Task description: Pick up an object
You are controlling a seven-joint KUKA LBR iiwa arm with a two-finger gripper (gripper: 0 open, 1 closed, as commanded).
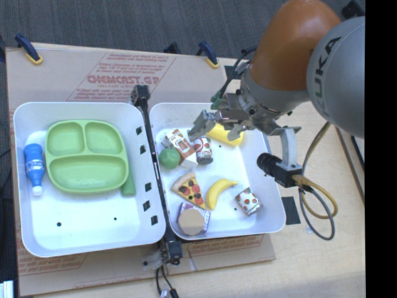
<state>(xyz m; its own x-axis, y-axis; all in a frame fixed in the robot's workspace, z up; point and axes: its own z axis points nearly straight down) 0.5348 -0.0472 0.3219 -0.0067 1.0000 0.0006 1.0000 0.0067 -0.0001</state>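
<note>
Two white bins sit side by side, so starting at the left bin: a blue bottle lies along its left wall next to a green divided plate, and a green strip at the plate's right edge is mostly tucked under it, can't say what it is. The right bin has a green ball, small cartons, a can, a pizza slice, a round brown thing at the near edge, a banana and a spotted cup. The gripper hangs over the far part of that bin, and I honestly cannot tell if it's open or closed. A yellow object sits right under it, partly hidden, with the can just left of it
</note>
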